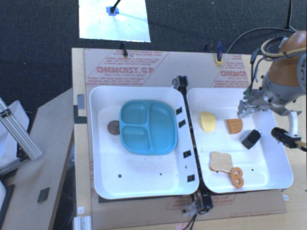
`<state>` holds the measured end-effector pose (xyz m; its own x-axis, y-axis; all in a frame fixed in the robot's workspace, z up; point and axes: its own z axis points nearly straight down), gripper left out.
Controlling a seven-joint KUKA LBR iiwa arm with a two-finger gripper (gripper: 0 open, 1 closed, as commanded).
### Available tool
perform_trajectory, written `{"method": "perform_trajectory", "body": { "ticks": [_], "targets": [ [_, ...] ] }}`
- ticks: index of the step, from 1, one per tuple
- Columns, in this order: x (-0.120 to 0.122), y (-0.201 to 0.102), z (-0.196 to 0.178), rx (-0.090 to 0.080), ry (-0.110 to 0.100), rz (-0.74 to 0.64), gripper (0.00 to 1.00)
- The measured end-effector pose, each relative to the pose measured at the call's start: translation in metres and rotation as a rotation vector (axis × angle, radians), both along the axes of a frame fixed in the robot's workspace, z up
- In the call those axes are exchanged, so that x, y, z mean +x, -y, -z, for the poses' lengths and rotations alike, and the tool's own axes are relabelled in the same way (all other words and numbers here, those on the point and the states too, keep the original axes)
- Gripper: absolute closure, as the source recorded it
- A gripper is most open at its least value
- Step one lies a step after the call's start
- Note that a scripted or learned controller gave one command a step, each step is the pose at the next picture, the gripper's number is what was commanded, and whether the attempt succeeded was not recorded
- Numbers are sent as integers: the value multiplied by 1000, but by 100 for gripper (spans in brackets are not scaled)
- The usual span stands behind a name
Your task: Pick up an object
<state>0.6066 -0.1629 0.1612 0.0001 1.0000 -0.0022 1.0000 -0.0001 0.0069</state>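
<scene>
End effector (246,108) just above waffle (234,126)

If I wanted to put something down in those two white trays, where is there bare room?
In the left bin, the front floor below the blue divided plate is bare. In the right bin, the front right corner is bare, right of the toast and pretzel. It is crowded around the yellow piece, cracker, black block and gripper.
</scene>
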Motion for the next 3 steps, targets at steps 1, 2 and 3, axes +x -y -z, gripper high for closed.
{"method": "perform_trajectory", "body": {
  "ticks": [1,2,3],
  "targets": [
    [3,0,-44,1,-1,-5,100],
    [4,1,-75,1,-2,-6,100],
    [10,-56,-84,4,-3,-11,100]
  ]
}}
